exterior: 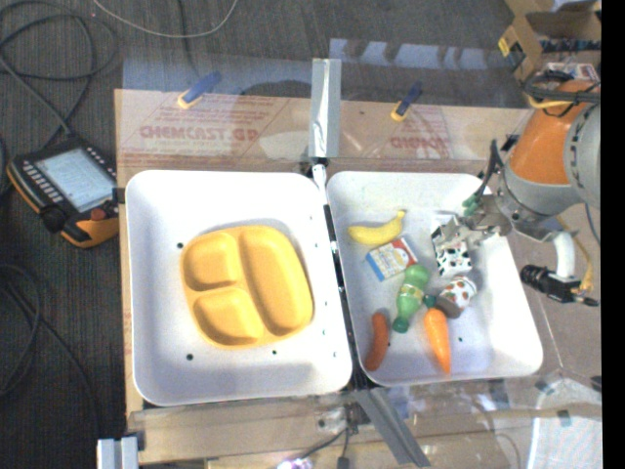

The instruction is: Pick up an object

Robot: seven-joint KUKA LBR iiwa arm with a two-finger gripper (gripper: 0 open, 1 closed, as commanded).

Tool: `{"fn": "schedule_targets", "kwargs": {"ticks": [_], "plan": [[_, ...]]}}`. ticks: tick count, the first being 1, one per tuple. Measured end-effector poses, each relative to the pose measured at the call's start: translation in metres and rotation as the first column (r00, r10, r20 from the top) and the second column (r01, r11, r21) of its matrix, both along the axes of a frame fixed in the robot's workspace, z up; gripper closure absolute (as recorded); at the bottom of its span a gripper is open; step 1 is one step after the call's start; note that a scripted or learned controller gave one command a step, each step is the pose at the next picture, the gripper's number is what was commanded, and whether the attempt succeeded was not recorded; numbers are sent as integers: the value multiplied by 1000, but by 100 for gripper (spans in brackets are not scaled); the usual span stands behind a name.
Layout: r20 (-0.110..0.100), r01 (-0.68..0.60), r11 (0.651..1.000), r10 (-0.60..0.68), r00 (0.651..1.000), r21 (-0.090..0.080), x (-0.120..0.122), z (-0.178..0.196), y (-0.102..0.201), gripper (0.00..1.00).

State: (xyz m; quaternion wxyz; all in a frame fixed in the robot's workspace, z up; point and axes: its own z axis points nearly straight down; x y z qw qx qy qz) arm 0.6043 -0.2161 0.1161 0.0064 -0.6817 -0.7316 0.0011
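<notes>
Nearest you, an orange plastic carrot [438, 339] and a red toy chilli [377, 339] lie at the front of the right white bin [508, 355]. You are in the approach step. The gripper [455, 234] hangs low over a black-and-white spotted toy cow [451, 259], which sits just beside the fingers; whether they are spread or clenched cannot be told. Next, centre on the cow, then descend.

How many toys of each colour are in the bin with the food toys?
Right bin:
Yellow: 1, the banana
Orange: 2, the carrot and the sausage
Green: 1, the bottle
Black and white: 1, the cow toy
Mixed colours: 2, the small carton and the small toy
Total: 7
</notes>
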Motion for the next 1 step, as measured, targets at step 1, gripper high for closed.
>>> {"fn": "schedule_targets", "kwargs": {"ticks": [1], "plan": [[5,197,980,-197,980,-9,22,68,66,100]]}}
